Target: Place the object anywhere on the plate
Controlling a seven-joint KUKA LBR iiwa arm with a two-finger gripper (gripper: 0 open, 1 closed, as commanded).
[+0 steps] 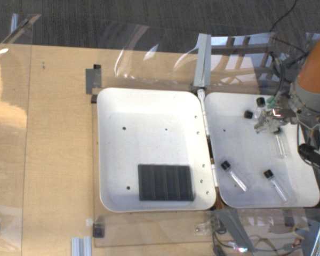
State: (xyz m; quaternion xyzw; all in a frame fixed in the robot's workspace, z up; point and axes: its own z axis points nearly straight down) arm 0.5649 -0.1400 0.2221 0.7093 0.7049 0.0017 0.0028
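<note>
Plate (pixel 166 183): dark, ribbed, in left bin (pixel 149 116) near its front edge; bare floor behind it. Three capped vials (pixel 233 175) lie right of plate, in right bin (pixel 240 143). Gripper (pixel 268 119) over that bin's far side; finger state undeterminable.

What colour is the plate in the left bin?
Dark grey, ribbed plate, in the camera view.

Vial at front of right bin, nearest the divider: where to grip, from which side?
Grip the vial mid-tube, below its black cap, coming straight down with fingers across its diagonal axis. It lies flat on the right bin floor, apart from the others.
</note>
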